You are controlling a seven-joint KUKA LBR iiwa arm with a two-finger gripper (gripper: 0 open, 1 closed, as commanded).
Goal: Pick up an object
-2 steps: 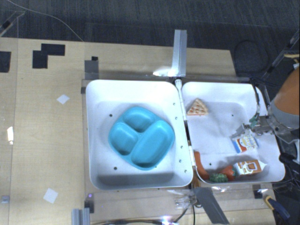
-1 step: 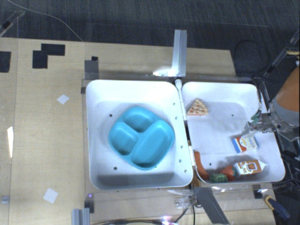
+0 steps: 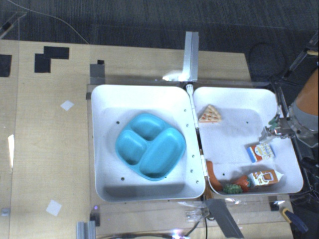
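The hand (image 3: 273, 129) hovers at the right bin's (image 3: 234, 96) right wall; whether it is open or closed I cannot tell. Just below lies a blue-and-white carton (image 3: 260, 152), nearer an orange carton (image 3: 262, 178), carrot (image 3: 241, 181) and sausage (image 3: 211, 176). A waffle wedge (image 3: 210, 114) sits far left. The left bin (image 3: 104, 133) holds a blue divided tray (image 3: 149, 146).

I count two white bins (image 3: 99, 148), one blue plate (image 3: 150, 146), two cartons (image 3: 260, 152), one waffle wedge (image 3: 210, 115), one carrot (image 3: 213, 179).
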